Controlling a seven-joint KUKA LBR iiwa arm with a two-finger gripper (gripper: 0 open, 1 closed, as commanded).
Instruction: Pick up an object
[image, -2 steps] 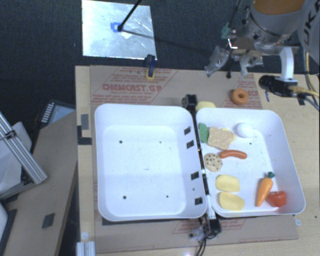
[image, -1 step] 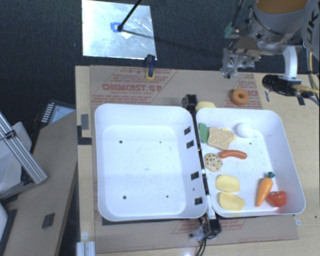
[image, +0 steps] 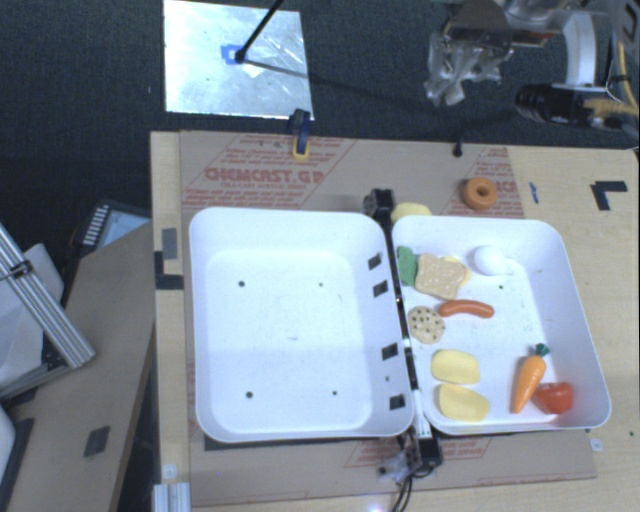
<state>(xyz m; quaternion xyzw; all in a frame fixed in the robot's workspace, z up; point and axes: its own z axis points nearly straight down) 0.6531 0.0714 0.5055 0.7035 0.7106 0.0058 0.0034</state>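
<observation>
The pincer (image: 458, 72) hangs high and blurred, holding nothing; its opening cannot be told. The food lies well below it in the right bin (image: 570, 300). Dropping toward the toast (image: 440, 275), it could nudge the crowded sausage (image: 466, 309) and cookie (image: 426, 324).

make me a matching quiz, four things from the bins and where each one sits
Things:
1. donut
2. carrot
3. egg
4. cookie

Places:
A. far end of the right bin, by its back wall
B. on the bench, outside the bins
C. right bin, near the divider between the bins
D. right bin's near right corner, beside the tomato

Pairs: 1-B, 2-D, 3-A, 4-C
</observation>
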